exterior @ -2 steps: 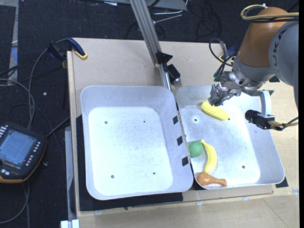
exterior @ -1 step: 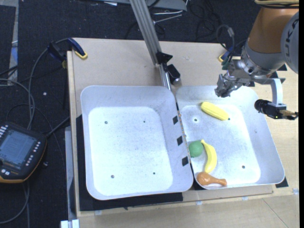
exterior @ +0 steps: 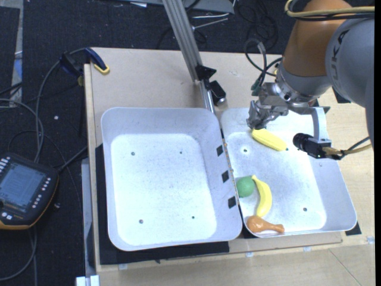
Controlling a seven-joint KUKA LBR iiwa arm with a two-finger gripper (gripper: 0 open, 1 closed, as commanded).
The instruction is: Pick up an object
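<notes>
— So which step is this?
— The approach, I'd judge: the gripper [exterior: 258,122] hangs at the right bin's [exterior: 333,186] far edge, just beside the yellow piece [exterior: 269,140].
— Jaws?
— Cannot tell how open, nor anything held. Next: descend over it.

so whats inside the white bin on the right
A short yellow block by the gripper, a green ball, a curved yellow banana and an orange gourd-shaped piece. The arm covers the bin's far corner.

My grey arm [exterior: 351,46] enters from three o'clock, orange band above the wrist, bending down toward seven o'clock, where my gripper [exterior: 259,119] hangs low.
</notes>
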